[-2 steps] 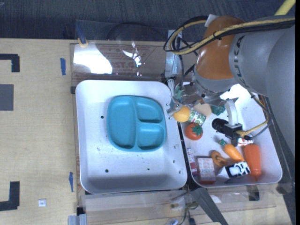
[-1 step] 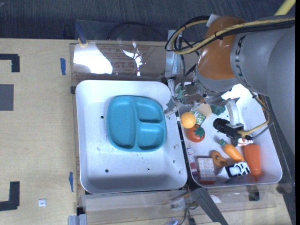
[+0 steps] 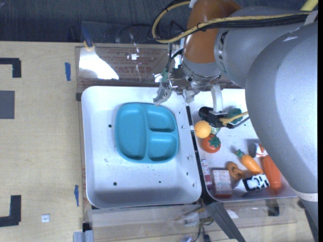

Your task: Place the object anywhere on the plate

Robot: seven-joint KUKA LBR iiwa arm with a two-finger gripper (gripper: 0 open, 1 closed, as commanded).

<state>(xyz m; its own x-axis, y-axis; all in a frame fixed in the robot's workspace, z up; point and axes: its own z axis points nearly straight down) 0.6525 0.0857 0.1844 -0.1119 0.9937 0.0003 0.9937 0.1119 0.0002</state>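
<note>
Over the far rim of the left bin I am hovering the tool, fingers spread and gripping nothing. I am judging the pick undone: the toys, a tomato among them, are lying in the right bin, the blue plate bare. Next I need to reach right and grasp.

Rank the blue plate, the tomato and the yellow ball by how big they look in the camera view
1. Blue plate, by far the largest.
2 and 3. Tomato and yellow ball: they look about alike, so I won't rank them.
</note>
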